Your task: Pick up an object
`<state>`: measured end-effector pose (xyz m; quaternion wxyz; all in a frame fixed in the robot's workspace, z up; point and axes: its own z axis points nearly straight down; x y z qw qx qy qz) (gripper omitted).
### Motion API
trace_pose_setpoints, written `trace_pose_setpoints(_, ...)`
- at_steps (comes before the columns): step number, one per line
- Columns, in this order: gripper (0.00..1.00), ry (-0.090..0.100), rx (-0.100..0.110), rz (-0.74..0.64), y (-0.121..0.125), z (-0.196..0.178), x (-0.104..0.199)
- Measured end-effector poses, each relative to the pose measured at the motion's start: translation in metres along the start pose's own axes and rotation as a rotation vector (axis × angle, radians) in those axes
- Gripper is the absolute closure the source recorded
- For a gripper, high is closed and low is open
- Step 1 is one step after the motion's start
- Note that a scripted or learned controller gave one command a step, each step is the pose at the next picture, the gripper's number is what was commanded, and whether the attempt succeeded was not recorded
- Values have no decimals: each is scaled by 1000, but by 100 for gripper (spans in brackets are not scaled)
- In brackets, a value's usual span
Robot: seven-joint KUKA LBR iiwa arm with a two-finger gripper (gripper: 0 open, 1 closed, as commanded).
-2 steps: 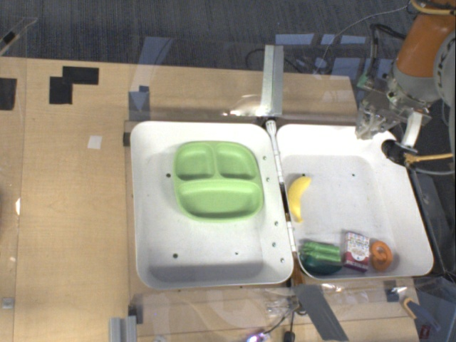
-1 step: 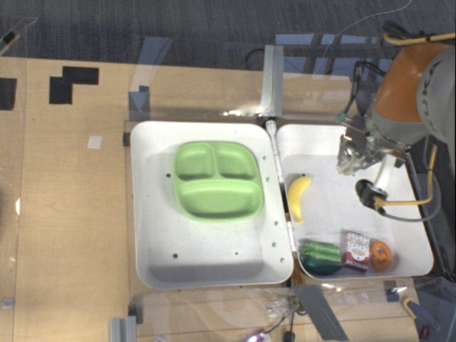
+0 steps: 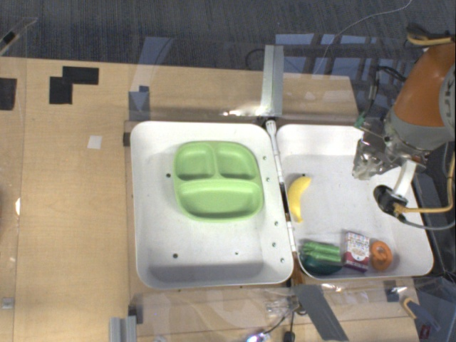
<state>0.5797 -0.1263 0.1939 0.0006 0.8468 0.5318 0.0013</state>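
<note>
Over the right shallow white bin [image 3: 420, 258], tool [image 3: 370, 164] hovering with nothing visibly held, finger state impossible to tell, curved yellow banana [image 3: 297, 197] lying untouched by the divider, pickup not yet begun.

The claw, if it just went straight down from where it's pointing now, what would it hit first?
Most likely bare bin floor. The claw hangs over the upper right part of the right bin, with the banana off to its left and the other items along the bottom edge. Height is hard to judge from this slanted view.
</note>
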Motion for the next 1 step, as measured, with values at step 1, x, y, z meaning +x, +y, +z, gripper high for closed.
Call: trace_pose_setpoints(1, 100, -1, 2, 155, -32, 4, -20)
